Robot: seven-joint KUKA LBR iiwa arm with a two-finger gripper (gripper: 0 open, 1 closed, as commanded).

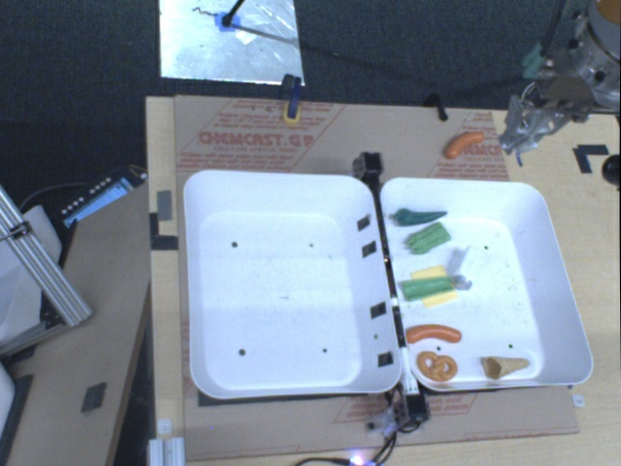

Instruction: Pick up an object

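Right bin holds all the candidates: a dark green pepper at the top, a green ridged piece just below it, a green and yellow bundle mid-bin, an orange sausage, a pretzel and a cone along the near edge. The sausage looks the likeliest pick; it lies flat, long axis running left to right. The pepper's long axis also runs across, its tip to the right. A second sausage sits outside, on the cardboard behind the bin. The gripper hovers just beside that stray one, well apart from the bin's contents, nothing between its fingers; whether they're apart or together, can't tell. Risk: items crowd the divider wall, so a descent there could strike the wall or nudge neighbours.
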